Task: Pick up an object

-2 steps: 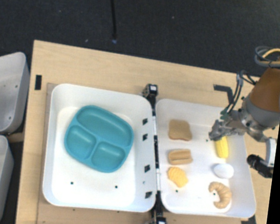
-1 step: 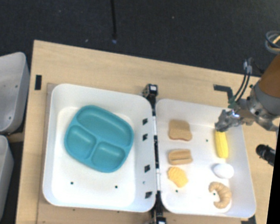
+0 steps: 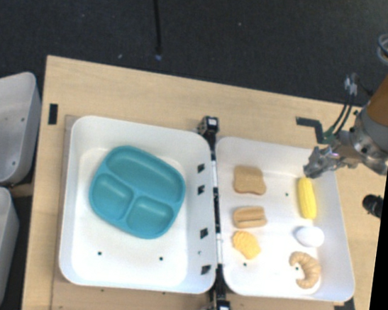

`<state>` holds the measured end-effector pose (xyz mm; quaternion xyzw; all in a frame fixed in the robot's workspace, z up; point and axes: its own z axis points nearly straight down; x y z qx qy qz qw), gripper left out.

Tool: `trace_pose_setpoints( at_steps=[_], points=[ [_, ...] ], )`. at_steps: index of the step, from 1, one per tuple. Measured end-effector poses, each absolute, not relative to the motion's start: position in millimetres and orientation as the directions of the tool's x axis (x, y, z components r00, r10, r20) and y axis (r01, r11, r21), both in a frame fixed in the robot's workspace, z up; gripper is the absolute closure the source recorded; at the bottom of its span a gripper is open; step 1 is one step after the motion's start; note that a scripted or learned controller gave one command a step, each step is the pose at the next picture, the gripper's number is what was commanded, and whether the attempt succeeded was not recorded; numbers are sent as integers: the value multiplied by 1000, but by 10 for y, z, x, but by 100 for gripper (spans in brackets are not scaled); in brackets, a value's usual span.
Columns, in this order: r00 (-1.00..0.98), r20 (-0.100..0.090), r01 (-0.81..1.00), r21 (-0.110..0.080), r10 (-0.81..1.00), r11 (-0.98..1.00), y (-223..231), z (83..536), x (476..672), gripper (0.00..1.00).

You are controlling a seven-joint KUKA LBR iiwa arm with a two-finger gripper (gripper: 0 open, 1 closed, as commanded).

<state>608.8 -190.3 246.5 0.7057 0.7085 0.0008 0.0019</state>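
Arm poised over the right bin, nothing picked yet.

On the bench (image 3: 62, 75), the left bin (image 3: 65, 254) holds a blue tray (image 3: 137, 191); the right bin (image 3: 334, 278) holds food items. The hand (image 3: 319, 163) hangs above the corn (image 3: 307, 197); I cannot tell its opening. Best descend centred across the cob's short width.

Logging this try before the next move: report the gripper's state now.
Gripper: above the top end of the corn cob in the right bin, nothing visibly held; open or closed cannot be told.
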Motion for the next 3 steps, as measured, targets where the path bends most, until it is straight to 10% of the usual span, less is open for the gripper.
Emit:
trace_pose_setpoints(
  at_steps=[3],
  points=[
    [-7, 2, 1000, 1, 1000, 7, -458, 2484, 5694, 100]
  ],
)
